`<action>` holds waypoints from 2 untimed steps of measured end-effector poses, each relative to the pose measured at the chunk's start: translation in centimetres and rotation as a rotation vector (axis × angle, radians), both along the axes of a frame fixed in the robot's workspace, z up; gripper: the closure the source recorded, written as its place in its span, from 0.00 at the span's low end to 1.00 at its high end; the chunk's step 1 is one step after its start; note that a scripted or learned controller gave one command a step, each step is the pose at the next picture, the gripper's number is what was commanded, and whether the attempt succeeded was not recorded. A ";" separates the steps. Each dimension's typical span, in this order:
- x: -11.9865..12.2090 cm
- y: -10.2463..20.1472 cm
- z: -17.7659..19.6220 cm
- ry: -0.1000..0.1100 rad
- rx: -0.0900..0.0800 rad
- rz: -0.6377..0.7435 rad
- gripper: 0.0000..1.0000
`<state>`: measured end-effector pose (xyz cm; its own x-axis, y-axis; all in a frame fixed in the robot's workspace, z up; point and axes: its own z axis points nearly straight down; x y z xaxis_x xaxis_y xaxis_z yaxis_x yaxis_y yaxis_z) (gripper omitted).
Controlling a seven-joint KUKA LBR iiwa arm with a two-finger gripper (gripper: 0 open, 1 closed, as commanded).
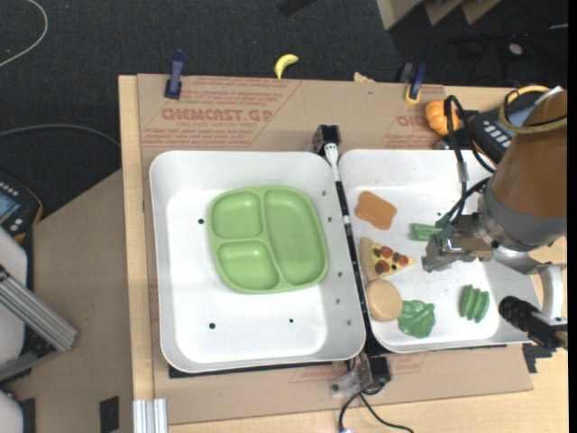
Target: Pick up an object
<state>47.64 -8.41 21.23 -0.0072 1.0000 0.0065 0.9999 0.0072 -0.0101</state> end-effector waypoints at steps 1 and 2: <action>0.3 6.2 3.3 -0.014 -0.006 -0.003 1.00; 0.3 15.6 3.2 -0.012 -0.004 0.003 1.00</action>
<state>47.91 7.22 24.42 -0.0101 0.9999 0.0020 0.9999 0.0101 0.0018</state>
